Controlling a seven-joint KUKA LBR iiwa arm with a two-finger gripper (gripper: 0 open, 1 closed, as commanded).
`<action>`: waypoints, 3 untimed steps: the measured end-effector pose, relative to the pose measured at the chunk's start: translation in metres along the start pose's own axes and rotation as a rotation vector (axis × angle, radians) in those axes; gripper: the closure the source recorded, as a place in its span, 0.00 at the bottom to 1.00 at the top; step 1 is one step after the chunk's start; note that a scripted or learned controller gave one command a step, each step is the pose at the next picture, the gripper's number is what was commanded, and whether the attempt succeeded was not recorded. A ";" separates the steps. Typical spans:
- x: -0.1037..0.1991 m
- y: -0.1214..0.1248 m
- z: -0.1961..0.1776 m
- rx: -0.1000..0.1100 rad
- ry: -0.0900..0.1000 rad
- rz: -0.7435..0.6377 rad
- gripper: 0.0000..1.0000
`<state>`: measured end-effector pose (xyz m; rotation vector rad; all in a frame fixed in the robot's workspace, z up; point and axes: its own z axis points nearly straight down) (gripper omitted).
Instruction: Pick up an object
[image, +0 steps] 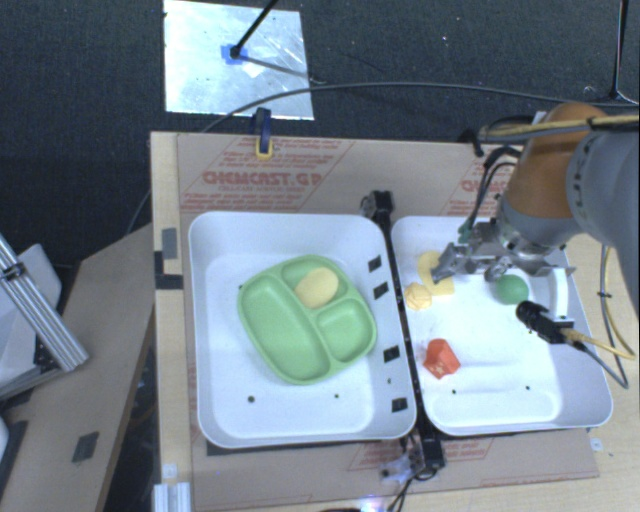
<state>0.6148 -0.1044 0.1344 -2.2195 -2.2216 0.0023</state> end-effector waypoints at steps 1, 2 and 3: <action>-0.001 0.003 0.047 -0.011 -0.001 0.002 0.00; 0.000 0.003 0.037 -0.009 -0.002 0.001 1.00; -0.001 0.007 -0.007 -0.007 -0.001 -0.003 1.00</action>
